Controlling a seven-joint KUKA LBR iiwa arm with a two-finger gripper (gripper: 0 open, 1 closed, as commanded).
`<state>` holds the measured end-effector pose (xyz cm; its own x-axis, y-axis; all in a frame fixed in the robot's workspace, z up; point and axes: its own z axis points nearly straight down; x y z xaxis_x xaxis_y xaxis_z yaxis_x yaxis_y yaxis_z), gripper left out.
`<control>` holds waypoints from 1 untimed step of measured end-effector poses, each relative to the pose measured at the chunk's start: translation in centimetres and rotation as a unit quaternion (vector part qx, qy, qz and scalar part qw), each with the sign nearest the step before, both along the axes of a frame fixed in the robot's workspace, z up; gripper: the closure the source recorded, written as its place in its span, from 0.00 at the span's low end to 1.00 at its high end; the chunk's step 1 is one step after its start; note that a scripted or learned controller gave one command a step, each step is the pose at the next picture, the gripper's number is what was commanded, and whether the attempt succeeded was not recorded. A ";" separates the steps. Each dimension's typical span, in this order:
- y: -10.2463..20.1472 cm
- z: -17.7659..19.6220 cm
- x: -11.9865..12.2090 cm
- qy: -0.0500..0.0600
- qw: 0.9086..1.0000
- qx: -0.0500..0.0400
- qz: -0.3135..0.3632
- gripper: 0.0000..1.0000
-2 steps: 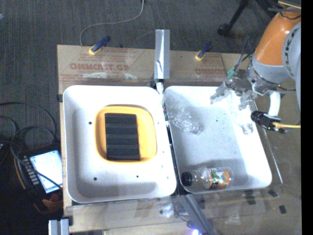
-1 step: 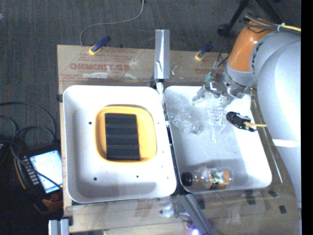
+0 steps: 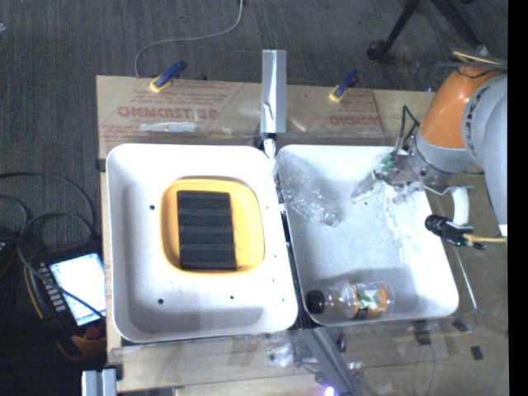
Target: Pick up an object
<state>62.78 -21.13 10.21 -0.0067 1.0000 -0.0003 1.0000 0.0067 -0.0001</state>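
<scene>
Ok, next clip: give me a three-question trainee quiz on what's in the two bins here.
1. True or false: the yellow tray with the black insert sits in the right bin.
2. Which object lies along the right bin's near wall?
A. a capped bottle
B. a mug
C. a sponge
3. Fill in: the crumpled clear plastic bottle lies near the right bin's ____ wall.

Key: 1 false, it is in the left bin; 2 A, the capped bottle; 3 left.
</scene>
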 end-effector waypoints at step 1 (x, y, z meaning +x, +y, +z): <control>4.5 -1.1 3.4 0.007 0.998 -0.002 0.059 0.00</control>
